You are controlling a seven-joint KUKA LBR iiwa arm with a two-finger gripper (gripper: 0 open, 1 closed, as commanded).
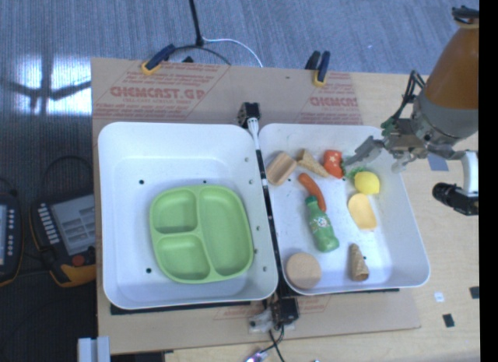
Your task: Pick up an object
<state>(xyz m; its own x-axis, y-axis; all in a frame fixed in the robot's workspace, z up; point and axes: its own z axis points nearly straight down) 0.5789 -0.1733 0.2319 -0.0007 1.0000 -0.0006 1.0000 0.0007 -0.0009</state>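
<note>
A green divided plate sits in the left bin on the table. In the right bin, toy foods lie scattered: a bread roll, a carrot, a green bottle, a round bun, a tomato, a lemon and a cone. The gripper hovers at the bin's upper right, just beside the lemon, grasping nothing; whether it is released or clenched cannot be told.

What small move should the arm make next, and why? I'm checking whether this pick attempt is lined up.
Probably lower the pincer a little toward the yellow lemon. The pincer hovers over the right bin's upper right area, with nothing seen between its fingers, and the lemon lies just below it in the view, with a red tomato close by.
</note>
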